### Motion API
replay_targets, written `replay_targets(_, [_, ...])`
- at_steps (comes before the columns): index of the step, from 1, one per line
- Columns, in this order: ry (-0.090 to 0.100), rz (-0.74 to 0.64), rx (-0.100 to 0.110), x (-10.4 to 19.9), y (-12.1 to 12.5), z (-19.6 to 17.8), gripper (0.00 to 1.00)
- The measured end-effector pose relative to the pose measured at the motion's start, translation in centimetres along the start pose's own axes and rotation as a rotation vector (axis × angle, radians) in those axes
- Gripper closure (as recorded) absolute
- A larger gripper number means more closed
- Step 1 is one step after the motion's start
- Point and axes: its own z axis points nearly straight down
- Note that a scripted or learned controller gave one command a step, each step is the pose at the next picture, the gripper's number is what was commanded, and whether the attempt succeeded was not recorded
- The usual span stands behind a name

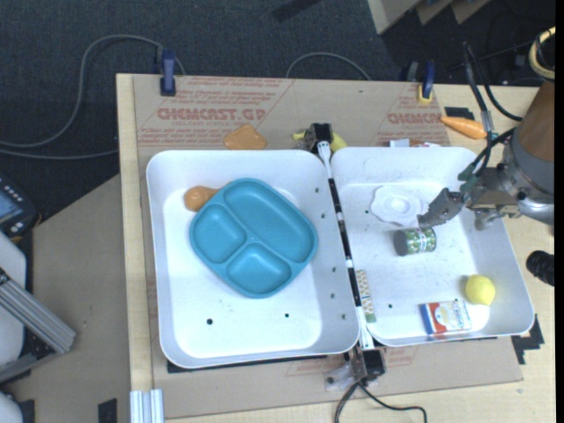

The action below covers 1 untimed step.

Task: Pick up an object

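Lying on its side near the middle of the right bin (502,271), a small can (415,241) with a green label and a grey end rests on the white floor. Just above it hangs the gripper (438,210), reaching in from the right on the grey arm (515,188); its dark fingers point down and left toward the can, and whether they are spread or closed cannot be told from this angle. Nothing is seen between them.

Close to the can's upper left sits a white fried-egg toy (392,205), nearly the same colour as the bin. Toward the bin's lower right corner lie a yellow lemon (479,290) and, below it, a small red, white and blue carton (449,316) lying flat.

Across the black divider (342,236), the left bin (176,324) holds a blue divided plate (253,236) tilted at an angle, with an orange round object (197,198) tucked against its upper left edge.
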Motion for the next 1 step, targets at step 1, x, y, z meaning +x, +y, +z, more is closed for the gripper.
replay_targets(1, [0.001,0.001,0.013,-2.10,4.24,15.73,0.00])
